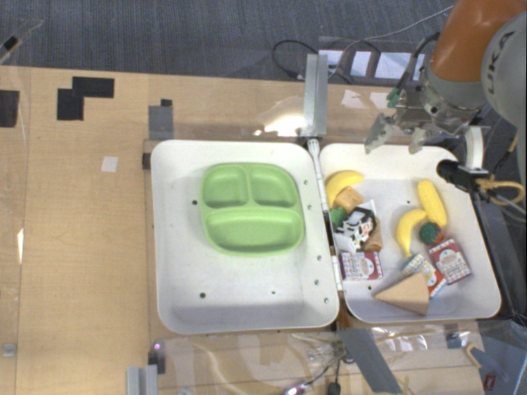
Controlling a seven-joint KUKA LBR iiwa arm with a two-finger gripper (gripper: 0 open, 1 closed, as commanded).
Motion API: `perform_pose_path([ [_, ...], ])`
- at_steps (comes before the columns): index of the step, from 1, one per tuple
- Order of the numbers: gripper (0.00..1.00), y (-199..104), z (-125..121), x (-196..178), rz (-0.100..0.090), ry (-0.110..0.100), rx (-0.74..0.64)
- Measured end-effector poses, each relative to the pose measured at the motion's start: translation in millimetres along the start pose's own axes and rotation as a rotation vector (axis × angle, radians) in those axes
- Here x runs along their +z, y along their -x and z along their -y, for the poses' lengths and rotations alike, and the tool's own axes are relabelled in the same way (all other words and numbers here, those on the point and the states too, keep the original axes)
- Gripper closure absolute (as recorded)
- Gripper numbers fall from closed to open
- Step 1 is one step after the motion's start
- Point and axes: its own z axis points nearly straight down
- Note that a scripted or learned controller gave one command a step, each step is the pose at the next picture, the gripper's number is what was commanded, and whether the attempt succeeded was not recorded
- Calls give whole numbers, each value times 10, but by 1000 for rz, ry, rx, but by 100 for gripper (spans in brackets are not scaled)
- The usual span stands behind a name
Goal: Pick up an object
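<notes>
Claw (396, 136) spread and holding nothing above right bin (486, 303), arm's orange band (478, 27) cut off at frame edge.

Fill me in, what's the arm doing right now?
The arm's gripper hangs open over the back edge of the right bin, with nothing between its fingers. That bin holds the pile to pick from: three bananas, a toy cow, small cartons and a wooden wedge, all lying untouched. The left bin holds a green divided plate. No pick has happened yet.
</notes>
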Motion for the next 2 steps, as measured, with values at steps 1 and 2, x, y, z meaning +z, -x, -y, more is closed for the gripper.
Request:
perform_pose_path([
  [1,0,112,365,1260,0,9,248],
  [2,0,864,412,1199,-7,1,88],
])
